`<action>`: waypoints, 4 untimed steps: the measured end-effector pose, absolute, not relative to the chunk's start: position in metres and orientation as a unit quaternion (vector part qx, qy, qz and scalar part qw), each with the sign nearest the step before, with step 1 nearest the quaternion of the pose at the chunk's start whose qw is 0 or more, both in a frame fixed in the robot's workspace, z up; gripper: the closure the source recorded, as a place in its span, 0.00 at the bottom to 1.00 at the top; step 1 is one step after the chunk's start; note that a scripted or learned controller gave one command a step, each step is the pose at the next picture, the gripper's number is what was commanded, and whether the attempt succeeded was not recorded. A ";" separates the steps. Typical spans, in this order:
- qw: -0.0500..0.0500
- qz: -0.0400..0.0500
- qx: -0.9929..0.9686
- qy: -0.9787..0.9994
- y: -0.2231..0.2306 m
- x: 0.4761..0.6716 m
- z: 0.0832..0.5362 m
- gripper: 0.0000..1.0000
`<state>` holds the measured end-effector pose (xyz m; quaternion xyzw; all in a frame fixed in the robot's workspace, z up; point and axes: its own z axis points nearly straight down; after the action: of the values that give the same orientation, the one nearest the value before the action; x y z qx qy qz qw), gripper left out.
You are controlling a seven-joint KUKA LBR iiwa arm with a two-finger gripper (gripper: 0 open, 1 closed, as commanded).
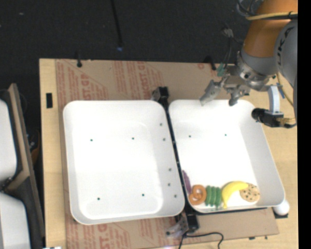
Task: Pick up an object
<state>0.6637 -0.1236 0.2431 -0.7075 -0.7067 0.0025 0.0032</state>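
My claw [221, 95] hung with its two fingers spread apart and nothing between them, above the far rim of the right bin [223, 154], near that bin's far middle. My grey arm with its orange band [264, 32] came down to it from the far right corner of the view.

Everything I could pick lay well apart from the claw, bunched in a row against the near wall of the right bin. From left to right I saw an orange ring [197, 194], a green ridged piece [213, 196] touching it, a yellow banana [234, 189] curving up over its neighbours, and a speckled cookie [250, 193] just beside the banana's right end. A thin purple strip [186, 180] lay along the bin's left wall, just beyond the ring.

The left bin [67, 119] sat touching the right one along their shared edge. A small white ball [282, 208] rested on the surface [52, 139] just outside the right bin's near right corner.
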 end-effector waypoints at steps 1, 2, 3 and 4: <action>0.000 0.000 -0.707 -0.707 -0.123 0.665 0.249 0.00; 0.001 0.001 -0.708 -0.707 -0.134 0.668 0.195 0.00; 0.002 0.002 -0.707 -0.707 -0.142 0.672 0.138 0.00; 0.001 0.001 -0.707 -0.707 -0.143 0.671 0.099 0.00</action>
<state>0.6708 -0.1427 0.0988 -0.7073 -0.7069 0.0009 0.0007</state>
